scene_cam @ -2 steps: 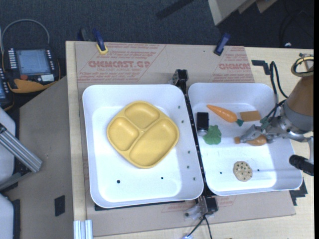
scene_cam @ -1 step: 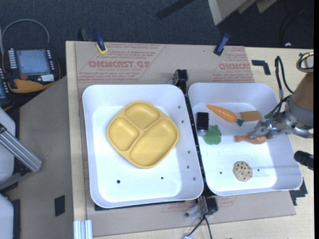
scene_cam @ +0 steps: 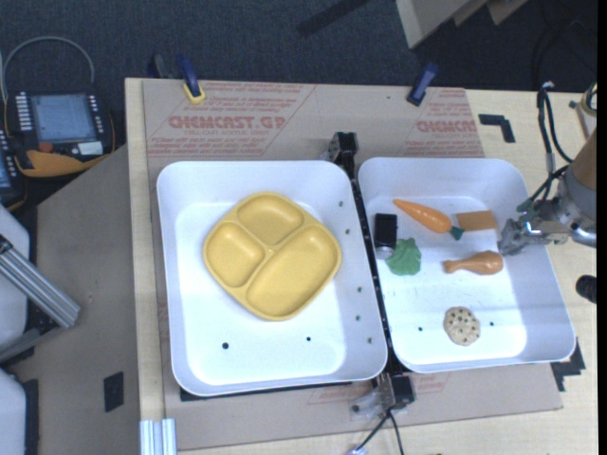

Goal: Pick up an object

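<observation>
A yellow three-compartment plastic plate (scene_cam: 273, 254) lies in the left white bin (scene_cam: 190, 349). In the right white bin (scene_cam: 541, 335) — an orange toy carrot (scene_cam: 424, 215), green leafy piece (scene_cam: 406, 257), tan drumstick (scene_cam: 474, 264), speckled cookie (scene_cam: 462, 325). The hand (scene_cam: 520, 234) hovers at that bin's right rim — grip impossible to tell.

arm (scene_cam: 580, 192) cut off at right edge

1 fixed camera looks down aslant on 2 bins (scene_cam: 180, 254).

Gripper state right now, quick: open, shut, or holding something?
Gripper: at the right bin's right edge, beside the drumstick; nothing visibly held; open or shut cannot be told.
</observation>
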Robot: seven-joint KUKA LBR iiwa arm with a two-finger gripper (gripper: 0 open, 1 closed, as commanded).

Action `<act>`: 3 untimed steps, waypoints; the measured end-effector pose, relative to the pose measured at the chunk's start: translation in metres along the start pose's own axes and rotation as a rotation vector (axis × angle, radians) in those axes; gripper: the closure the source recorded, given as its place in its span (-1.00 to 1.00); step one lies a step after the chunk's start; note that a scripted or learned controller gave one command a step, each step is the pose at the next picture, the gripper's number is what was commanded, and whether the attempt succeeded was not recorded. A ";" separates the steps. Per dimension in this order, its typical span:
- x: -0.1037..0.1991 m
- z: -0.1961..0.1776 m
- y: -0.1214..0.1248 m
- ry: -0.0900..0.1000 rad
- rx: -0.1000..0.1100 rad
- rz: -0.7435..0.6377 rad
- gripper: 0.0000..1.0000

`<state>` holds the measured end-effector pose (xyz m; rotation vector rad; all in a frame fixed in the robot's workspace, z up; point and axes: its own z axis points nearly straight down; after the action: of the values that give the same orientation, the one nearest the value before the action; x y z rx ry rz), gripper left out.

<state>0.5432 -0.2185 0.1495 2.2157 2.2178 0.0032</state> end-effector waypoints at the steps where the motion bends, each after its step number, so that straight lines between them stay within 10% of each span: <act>1: -0.004 -0.044 0.003 0.000 -0.001 0.000 1.00; 3: 0.048 -0.106 0.030 0.002 0.002 -0.004 1.00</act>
<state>0.5725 -0.1698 0.2559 2.2134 2.2242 0.0033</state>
